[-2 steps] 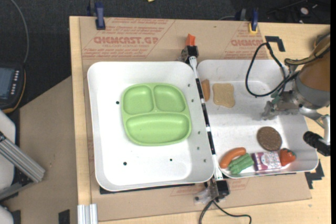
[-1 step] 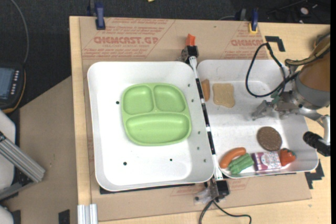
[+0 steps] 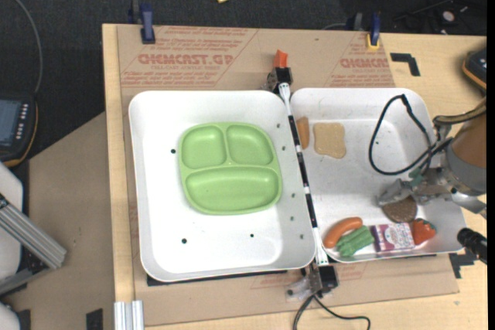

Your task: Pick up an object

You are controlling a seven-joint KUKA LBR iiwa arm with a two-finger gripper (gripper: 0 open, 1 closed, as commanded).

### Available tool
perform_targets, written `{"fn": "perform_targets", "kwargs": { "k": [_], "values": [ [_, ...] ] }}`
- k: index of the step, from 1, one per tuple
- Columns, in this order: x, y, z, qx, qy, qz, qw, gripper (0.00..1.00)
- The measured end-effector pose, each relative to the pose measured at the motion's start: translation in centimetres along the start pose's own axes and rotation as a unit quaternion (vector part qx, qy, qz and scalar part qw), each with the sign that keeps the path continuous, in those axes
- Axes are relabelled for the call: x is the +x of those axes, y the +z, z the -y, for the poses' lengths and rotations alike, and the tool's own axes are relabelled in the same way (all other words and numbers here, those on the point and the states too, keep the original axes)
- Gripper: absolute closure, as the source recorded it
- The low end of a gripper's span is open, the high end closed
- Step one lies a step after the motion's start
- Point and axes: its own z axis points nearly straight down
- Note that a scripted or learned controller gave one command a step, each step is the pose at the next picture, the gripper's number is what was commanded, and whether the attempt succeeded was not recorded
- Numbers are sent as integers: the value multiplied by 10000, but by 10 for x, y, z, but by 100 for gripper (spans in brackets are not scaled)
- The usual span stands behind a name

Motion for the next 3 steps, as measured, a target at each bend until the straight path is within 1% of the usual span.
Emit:
{"fn": "perform_targets", "kwargs": {
  "k": [1,2,3],
  "values": [
    [0,-12,-4,-45,-9,28,10000,100],
    [87,-97,-52,-78,-66,22,9999,100],
    [153,-100,-86,-51,-55,13,10000,100]
  ]
}}
